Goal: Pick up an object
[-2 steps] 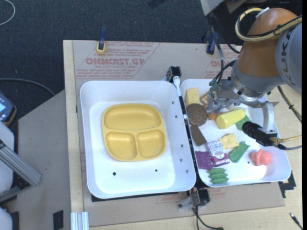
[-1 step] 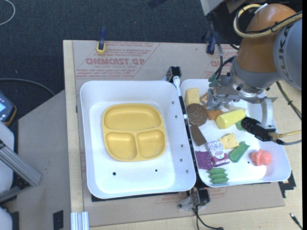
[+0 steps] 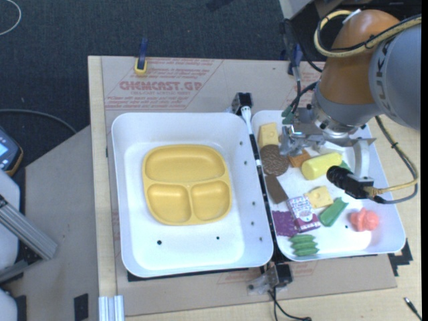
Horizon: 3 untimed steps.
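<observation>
Near edge of right bin (image 3: 390, 245): green pea pod (image 3: 305, 245), purple item (image 3: 286, 223), pink toy (image 3: 364, 220). Mid: green pepper (image 3: 333, 212), yellow block (image 3: 320, 166), brown disc (image 3: 271, 159). Left bin (image 3: 127, 179) w/ yellow divided plate (image 3: 187, 182). Farther back, hand (image 3: 295, 143) low over the toys; can't tell grip state or if holding anything.

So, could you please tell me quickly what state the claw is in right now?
Claw: cannot be told; it is low over the right bin, near the brown round piece.
</observation>
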{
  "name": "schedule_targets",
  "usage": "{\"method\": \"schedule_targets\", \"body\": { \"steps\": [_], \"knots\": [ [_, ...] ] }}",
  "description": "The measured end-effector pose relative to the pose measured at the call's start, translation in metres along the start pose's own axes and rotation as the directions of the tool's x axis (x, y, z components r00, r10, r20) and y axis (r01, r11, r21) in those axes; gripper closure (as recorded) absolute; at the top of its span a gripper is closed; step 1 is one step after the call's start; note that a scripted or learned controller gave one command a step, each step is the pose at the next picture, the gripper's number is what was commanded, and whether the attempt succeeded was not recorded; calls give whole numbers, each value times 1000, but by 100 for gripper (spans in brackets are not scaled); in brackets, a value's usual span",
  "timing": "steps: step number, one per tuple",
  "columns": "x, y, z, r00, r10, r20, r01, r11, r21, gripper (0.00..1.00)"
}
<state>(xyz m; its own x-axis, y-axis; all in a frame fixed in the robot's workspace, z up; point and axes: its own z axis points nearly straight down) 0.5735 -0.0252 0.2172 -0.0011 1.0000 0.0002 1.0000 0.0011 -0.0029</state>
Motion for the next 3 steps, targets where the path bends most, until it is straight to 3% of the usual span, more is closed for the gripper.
{"method": "schedule_targets", "body": {
  "steps": [2, 3],
  "knots": [
    [1, -9, 1, 1000, 2, 0, -2, 1000, 0, 100],
    [-13, -2, -10, 1000, 2, 1, -2, 1000, -7, 100]
  ]
}}
